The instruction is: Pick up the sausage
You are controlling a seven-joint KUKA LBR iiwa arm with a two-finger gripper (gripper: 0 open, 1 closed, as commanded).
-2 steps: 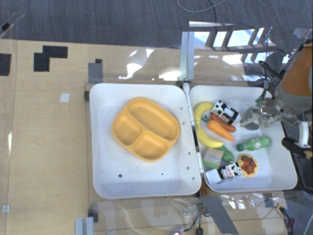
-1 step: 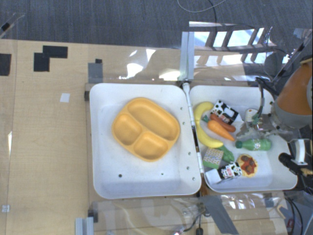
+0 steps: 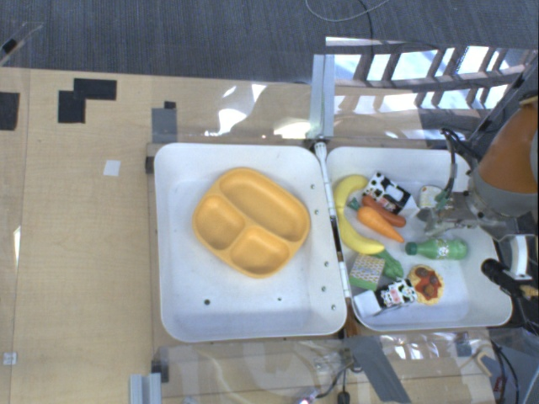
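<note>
Locate the sausage [image 3: 381,220] in the right bin [image 3: 480,314]. The likeliest candidate is the orange-red tapered piece lying aslant between the banana [image 3: 349,217] and the upper cow-print carton [image 3: 387,194], touching both. At this resolution you cannot rule out that it is a carrot.

Expect a light, smooth, rounded toy that may roll or slip. Take hold across its middle, square to its long axis, where the neighbours leave the most room.

The gripper [image 3: 434,217] hangs over the right bin, just beside the green bottle [image 3: 438,248] and near the candidate's thick end. You cannot tell whether the tool is spread or pressed together, and nothing is seen held in it.

The right bin also holds a pizza slice [image 3: 425,283], a second cow-print carton [image 3: 396,295] and a small patterned box [image 3: 367,268]. The left bin [image 3: 177,301] holds a yellow divided plate [image 3: 250,220].
</note>
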